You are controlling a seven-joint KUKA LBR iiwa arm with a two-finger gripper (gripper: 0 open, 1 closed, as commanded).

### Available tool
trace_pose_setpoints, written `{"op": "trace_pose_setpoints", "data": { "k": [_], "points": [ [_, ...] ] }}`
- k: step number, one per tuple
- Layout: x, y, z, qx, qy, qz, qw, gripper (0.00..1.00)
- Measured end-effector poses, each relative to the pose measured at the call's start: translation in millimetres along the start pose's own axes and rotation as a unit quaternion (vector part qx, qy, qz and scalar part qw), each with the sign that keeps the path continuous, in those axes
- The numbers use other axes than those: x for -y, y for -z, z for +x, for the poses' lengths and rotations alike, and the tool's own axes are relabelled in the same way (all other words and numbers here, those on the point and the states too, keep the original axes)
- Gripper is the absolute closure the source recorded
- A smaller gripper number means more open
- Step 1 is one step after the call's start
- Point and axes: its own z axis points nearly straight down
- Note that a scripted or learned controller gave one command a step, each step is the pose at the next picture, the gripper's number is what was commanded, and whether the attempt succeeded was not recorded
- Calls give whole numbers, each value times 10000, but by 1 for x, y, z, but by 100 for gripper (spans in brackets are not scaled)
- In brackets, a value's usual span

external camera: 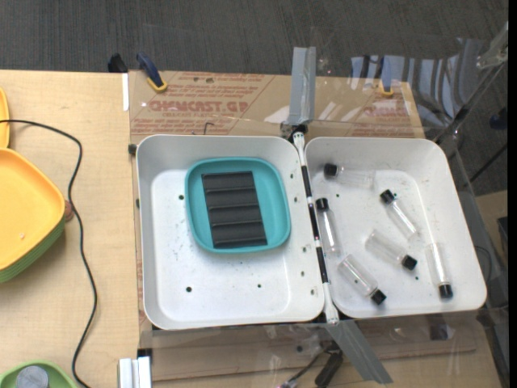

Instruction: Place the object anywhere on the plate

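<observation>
While six tubes (401, 215) lie in the right bin (456, 208) and one plate (195, 208) in the left, tool state unclear

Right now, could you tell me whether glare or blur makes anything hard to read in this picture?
In the camera view, the clear vials nearly vanish against the right bin; a transparent sheet behind reflects light; the teal plate reads sharply.

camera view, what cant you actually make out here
- Clear tubes in the right bin: see-through and small, so the contents can't be read.
- Teal plate in the left bin: what the dark ribbed slab on it is made of is unclear.
- Yellow dishes: cut off by the left edge.
</observation>
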Motion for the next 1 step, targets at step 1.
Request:
{"op": "trace_pose_setpoints", "data": {
  "k": [1],
  "points": [
    [-12, 1, 7, -5, -550, -7, 9985, 0]
  ]
}}
